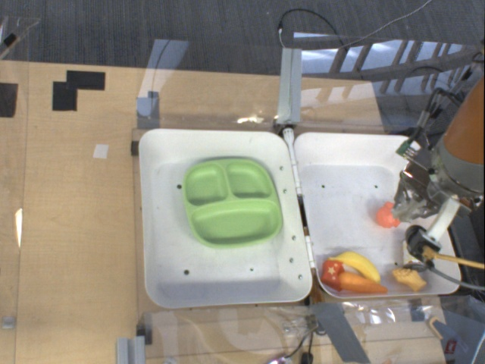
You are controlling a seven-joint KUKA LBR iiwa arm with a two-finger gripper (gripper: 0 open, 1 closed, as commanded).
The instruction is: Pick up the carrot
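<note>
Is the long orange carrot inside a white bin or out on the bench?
Inside. The long orange carrot lies flat in the right-hand white bin, near its front edge, touching the yellow banana.

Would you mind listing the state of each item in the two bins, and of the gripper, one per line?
carrot: lying flat at the right bin's front edge, not gripped.
banana: lying against the carrot.
red pepper: at the carrot's left end.
orange-red piece: beside the gripper.
tan piece: resting in the front right corner.
green plate: right way up in the left bin.
</note>
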